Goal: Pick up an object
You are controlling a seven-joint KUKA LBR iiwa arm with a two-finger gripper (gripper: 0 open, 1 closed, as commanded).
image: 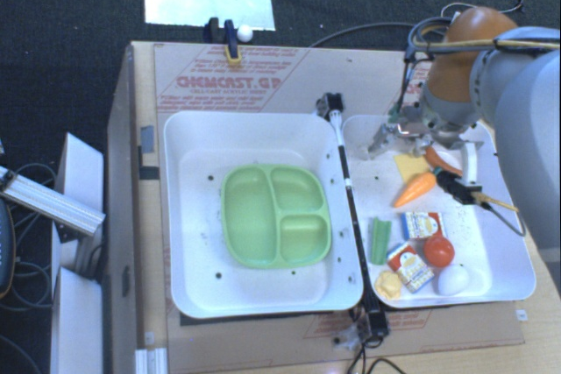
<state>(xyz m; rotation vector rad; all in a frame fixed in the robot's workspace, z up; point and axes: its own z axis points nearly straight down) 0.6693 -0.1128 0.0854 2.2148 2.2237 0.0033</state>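
— Where's the gripper (406, 136)?
— Low over the far end of the right bin (517, 276), above the yellow slice (407, 165).
— Open or closed?
— I can't tell; the wrist hides it.
— And the carrot (415, 188)?
— Lying in the bin just beside the gripper, nothing holding it.

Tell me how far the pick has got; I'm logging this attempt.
Done: the arm has reached over the right bin. In hand: its pincer sits low at that bin's far end, beside the carrot; no item is visibly gripped. Left: grasping and lifting; the carrot, tomato and egg lie in the bin.
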